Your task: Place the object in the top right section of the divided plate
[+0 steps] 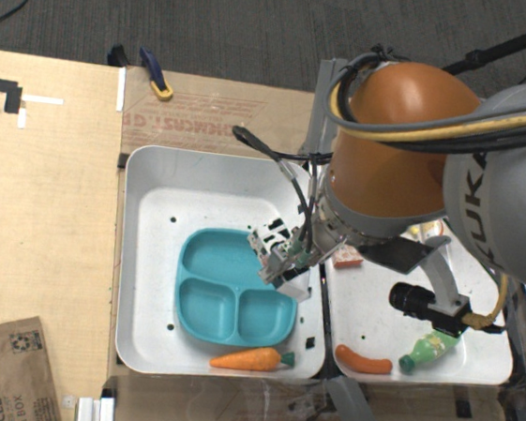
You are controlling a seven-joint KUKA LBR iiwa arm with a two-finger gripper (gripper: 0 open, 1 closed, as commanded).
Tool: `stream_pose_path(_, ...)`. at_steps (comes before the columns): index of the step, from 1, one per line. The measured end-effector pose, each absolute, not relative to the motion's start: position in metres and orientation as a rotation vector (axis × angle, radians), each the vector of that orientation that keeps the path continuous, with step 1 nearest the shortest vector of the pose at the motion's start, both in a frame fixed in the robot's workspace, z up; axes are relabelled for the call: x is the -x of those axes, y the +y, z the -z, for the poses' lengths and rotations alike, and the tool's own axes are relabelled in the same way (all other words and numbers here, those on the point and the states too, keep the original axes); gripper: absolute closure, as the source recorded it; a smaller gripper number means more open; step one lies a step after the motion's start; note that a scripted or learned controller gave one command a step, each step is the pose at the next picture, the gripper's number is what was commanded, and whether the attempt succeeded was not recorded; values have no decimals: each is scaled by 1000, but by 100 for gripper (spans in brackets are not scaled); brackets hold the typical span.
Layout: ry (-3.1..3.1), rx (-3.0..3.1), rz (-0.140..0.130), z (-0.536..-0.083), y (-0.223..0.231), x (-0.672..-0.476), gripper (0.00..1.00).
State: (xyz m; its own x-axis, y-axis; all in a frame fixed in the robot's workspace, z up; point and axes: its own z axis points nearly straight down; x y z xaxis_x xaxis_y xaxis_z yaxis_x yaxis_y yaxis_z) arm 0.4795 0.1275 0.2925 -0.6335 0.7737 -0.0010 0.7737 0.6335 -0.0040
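Claw over divided plate, fingers blurred, grasp unclear

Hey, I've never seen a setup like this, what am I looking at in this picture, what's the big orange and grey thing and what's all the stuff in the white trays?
You are looking down at a slant from one fixed camera above a bench. The big grey and orange thing is a robot arm reaching in from the right. Its gripper hangs over the upper right edge of a teal divided plate, which lies in the left white bin. I cannot tell whether the gripper holds anything. A carrot lies in that bin just below the plate. In the right white bin are an orange sausage-shaped item, a green bottle and a small red and white pack.
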Motion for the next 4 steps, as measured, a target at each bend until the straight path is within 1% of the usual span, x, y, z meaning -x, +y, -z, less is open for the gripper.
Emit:
stream_pose_path(1,-2707,1587,-11,-197,159,-477,100)
stream_pose_path(2,-2889,1228,-5,-227,76,-479,100)
stream_pose_path(3,-2848,1318,-8,-230,134,-537,100)
stream_pose_path(4,-2822,1372,-9,-217,162,-516,100)
